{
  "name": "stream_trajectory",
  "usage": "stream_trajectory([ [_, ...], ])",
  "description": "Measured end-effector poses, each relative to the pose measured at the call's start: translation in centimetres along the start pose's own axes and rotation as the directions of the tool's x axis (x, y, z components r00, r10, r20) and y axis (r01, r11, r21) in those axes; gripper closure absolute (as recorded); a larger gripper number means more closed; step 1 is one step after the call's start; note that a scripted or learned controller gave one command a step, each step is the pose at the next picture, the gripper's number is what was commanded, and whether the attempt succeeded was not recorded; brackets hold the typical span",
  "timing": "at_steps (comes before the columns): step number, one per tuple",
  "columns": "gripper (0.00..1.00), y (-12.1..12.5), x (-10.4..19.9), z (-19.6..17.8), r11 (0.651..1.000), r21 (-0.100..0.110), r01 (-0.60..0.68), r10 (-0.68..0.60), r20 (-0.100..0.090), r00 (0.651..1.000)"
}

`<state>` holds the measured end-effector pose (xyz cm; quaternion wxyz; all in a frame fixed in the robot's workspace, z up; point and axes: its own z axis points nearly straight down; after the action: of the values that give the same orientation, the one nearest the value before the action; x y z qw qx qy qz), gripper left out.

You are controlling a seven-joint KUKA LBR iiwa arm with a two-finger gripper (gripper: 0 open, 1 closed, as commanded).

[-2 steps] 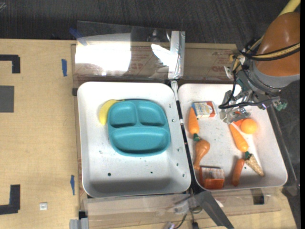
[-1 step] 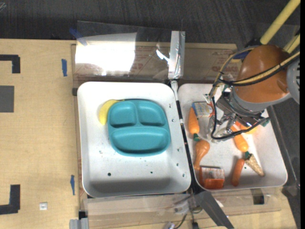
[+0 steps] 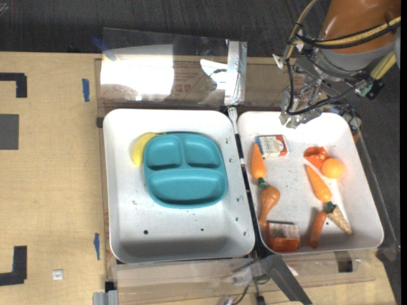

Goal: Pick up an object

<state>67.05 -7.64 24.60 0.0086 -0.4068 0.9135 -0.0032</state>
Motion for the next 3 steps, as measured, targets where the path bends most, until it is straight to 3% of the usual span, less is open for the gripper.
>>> stream_trajectory([
  [1, 0.0, 0.1, 0.2, 0.6, 1.0, -0.008, -0.002, 0.002, -0.005, 1.0],
  [2, 0.0, 0.4, 4.1, 14.1, 0.985, 0.003, -0.172, 0.172, 0.003, 0.985],
  [3, 0.0, 2.2, 5.3, 14.3, 0.985, 0.017, -0.169, 0.169, 0.017, 0.986],
])
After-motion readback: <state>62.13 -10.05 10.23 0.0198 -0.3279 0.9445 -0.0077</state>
